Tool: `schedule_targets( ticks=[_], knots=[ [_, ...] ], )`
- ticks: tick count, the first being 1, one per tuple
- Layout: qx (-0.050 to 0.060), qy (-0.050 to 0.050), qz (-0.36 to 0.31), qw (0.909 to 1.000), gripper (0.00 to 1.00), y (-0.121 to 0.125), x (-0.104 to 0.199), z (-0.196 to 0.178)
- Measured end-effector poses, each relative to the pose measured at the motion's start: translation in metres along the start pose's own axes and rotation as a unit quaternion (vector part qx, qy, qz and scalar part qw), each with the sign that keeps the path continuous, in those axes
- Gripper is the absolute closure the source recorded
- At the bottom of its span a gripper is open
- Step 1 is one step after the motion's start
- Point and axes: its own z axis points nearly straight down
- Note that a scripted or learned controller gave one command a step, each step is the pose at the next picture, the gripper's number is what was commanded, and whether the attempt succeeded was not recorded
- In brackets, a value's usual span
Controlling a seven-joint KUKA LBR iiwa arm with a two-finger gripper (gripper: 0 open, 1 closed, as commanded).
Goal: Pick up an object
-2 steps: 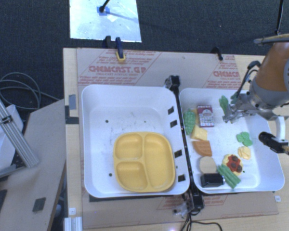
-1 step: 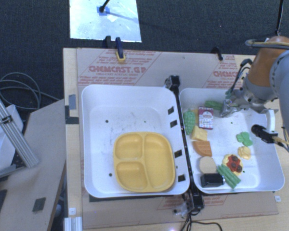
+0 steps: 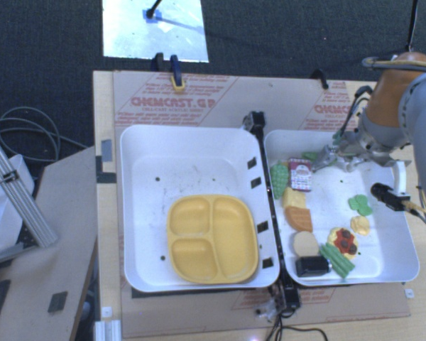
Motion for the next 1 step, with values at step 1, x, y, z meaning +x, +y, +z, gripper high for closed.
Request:
schedule_targets(
  ticks=[1],
  knots=[
    [-0.002, -0.001, -0.001, 1.0, 1.0, 0.0012, -0.0004, -0.0118]
  ],
)
